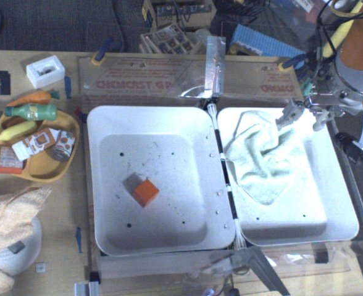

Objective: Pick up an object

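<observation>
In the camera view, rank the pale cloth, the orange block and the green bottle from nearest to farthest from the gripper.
Measured from the gripper, over the right bin's upper edge:
1. Pale cloth, right bin, just beside the gripper.
2. Orange block, left bin, near its middle.
3. Green bottle, in the yellow bowl at the bench's far left.

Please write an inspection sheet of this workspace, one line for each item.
Surface: wooden bench with left bin and right bin.
Job's things: orange block in left bin; pale cloth crumpled in right bin.
Clutter: yellow bowl of toy food, white box, beige rag.
Grippers: gripper above right bin's far corner; one finger touches the cloth.
Cables: dark cables on floor.
Surroundings: cardboard strip, blue panel.
</observation>
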Tool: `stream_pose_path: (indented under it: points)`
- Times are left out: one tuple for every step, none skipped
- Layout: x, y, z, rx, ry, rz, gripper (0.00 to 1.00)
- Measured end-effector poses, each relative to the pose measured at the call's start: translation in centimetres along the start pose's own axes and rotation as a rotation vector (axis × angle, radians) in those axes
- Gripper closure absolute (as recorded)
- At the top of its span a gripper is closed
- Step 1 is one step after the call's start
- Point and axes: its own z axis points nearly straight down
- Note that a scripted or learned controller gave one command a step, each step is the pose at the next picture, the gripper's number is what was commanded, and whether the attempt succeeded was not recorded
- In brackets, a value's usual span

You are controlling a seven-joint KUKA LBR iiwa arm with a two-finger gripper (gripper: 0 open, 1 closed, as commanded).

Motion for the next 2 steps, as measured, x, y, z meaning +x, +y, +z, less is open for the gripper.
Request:
stream_pose_path:
  points:
    - [-0.3, 4.5, 9.9, -0.001, 0.0, -0.03, 0.0]
    - [-1.7, 6.9, 18.9, -0.003, -0.001, -0.211, 0.0]
